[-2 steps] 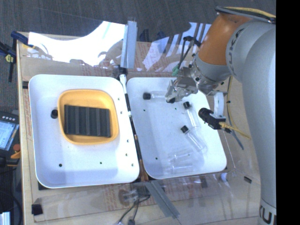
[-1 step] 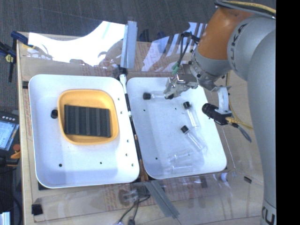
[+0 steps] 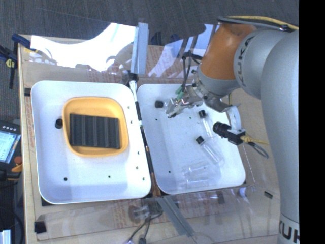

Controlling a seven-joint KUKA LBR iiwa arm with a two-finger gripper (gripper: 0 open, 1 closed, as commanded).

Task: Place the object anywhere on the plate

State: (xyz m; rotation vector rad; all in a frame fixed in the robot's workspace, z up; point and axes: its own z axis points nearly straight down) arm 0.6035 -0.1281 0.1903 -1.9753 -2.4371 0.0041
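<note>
While the yellow plate (image 3: 96, 128) waits in the left bin (image 3: 45, 182), the gripper (image 3: 177, 104) hangs at the right bin's (image 3: 167, 177) twelve o'clock; its opening I cannot tell. Clear tubes (image 3: 205, 156), likely the object, lie toward five o'clock.

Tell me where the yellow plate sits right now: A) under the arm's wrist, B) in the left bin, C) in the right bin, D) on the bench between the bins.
B: the yellow plate, with a dark ribbed block on it, lies inside the left bin, while the arm hangs over the right bin.
</note>
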